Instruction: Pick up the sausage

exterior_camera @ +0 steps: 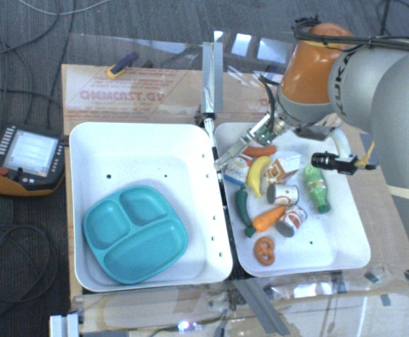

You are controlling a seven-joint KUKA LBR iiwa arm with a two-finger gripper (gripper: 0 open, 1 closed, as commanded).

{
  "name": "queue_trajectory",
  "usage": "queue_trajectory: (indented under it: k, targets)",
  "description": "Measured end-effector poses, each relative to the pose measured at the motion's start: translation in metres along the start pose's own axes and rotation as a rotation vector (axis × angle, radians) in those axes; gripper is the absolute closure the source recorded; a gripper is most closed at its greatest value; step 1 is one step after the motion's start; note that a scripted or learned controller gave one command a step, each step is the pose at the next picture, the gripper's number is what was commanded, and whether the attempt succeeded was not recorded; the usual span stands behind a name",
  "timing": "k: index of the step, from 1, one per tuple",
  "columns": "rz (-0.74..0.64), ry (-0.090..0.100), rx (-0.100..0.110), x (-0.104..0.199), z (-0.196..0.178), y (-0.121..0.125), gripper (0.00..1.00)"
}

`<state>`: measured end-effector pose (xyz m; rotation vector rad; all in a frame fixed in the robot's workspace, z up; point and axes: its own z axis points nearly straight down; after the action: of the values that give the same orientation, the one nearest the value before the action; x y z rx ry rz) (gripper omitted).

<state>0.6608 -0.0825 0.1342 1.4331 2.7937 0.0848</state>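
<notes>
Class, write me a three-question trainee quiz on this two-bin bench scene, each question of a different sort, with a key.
1. True or false: the teal sectioned plastic plate lies in the right white bin.
2. Which lies nearest the red-orange toy sausage? A green bottle B yellow toy banana C brown pretzel
3. Fill in: the orange toy carrot lies beside a dark green ____.

Key: 1 false; 2 B; 3 cucumber.

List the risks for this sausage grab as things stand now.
1. The sausage lies packed against the banana and a small carton; the gripper might close on a neighbour instead.
2. The sausage sits near the right bin's far-left corner, beside the divider wall, so a low approach could clip the rim.
3. The crowded carrot, cans and green bottle could get shoved.
</notes>
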Motion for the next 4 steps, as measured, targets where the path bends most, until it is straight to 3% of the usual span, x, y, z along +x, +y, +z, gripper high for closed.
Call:
queue_trajectory:
  k: [4]
  targets:
    - [-0.009,0.005,0.001,-0.0023,0.0011,0.0013,0.0]
